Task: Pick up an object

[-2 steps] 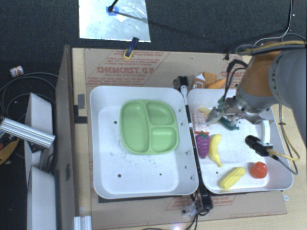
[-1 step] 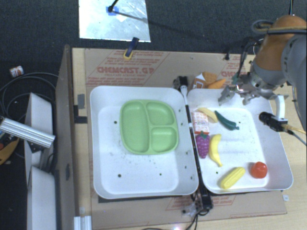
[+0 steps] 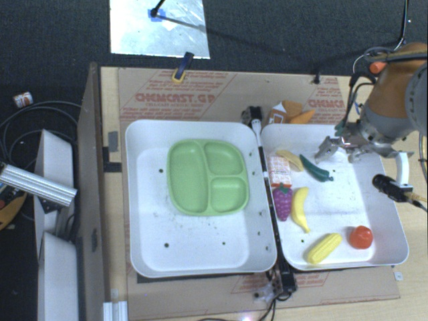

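Fingers (image 3: 332, 148) of the arm are seen low over the upper part of the right bin (image 3: 394, 243), spread apart with a gap visible between the tips; nothing is held between them. The tips are directed toward the left of the camera view.

Nearest item: a dark green pepper-like piece (image 3: 315, 168), lying just beside and slightly below-left of the tips, apart from them. Its long axis is set diagonally, from upper left to lower right. A pale yellow piece (image 3: 289, 159) is noted just to its left.

Further items in the same bin: a red-and-white packet (image 3: 280, 172), purple grapes (image 3: 283, 201), a banana (image 3: 300, 208), a corn cob (image 3: 324, 247) and a red tomato (image 3: 361, 237), all well apart from the tips, toward the near edge.

The left bin (image 3: 150, 246) is occupied by a green divided plate (image 3: 206, 177).

Judgement: the green piece is the likeliest target; a short move down and left would be needed, with the closing direction set across its diagonal axis.
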